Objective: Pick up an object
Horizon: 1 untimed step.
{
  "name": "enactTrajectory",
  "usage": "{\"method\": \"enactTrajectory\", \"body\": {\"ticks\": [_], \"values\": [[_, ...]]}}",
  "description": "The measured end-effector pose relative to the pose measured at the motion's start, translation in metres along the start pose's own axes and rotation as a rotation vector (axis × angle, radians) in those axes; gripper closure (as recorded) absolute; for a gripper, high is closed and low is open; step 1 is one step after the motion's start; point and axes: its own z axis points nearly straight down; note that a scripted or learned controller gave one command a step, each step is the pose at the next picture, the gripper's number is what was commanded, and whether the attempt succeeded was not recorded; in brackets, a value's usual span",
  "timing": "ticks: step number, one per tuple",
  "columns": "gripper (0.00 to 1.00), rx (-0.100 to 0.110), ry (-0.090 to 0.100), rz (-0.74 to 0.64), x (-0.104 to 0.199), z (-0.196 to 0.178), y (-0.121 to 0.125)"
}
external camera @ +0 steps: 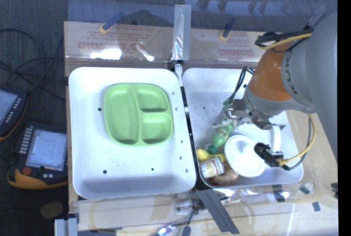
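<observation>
My gripper [229,117] is lowered into the right bin [208,84], just above and touching the top end of a green bottle [220,139] that lies tilted near the bin's middle. Below the bottle lie a yellow fruit-like piece [202,154], a small jar with a yellow label [211,167] and a brown lump [226,177] at the front wall. A white round bowl [244,156] sits to the right of the bottle, under the arm's wrist. The grey arm with its orange band [271,78] covers the bin's right side.
The left bin [88,163] holds a green divided plate [138,113] near its middle. A raised divider [186,119] separates the two bins. Black cables [269,152] hang off the wrist over the white bowl. The back left of the right bin is bare floor.
</observation>
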Motion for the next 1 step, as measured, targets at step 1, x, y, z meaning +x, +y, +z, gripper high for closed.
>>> {"method": "enactTrajectory", "body": {"ticks": [1], "values": [[1.0,0.024,-0.001,0.067,0.0639,-0.0802,0.0983]]}}
